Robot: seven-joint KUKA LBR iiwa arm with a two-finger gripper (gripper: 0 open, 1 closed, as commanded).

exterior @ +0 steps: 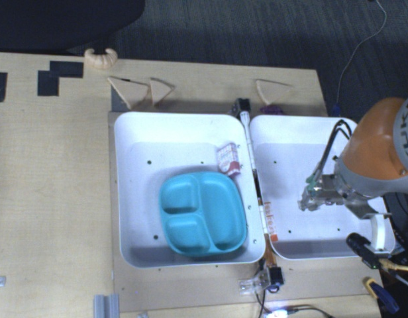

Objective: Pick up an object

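The end effector [308, 199] hangs low over the right shallow white plastic bin [283, 240]; whether it is open or closed is too blurred to tell. In the left white bin [134, 197], a smooth turquoise three-compartment plastic plate [203, 212] lies centred, touching a small red-and-white crinkled packet [228, 158] near the dividing edge.

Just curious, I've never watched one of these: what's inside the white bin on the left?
The left bin holds a turquoise divided plate and, touching its far edge, a small red-and-white packet. Whatever lies under the plate is covered.
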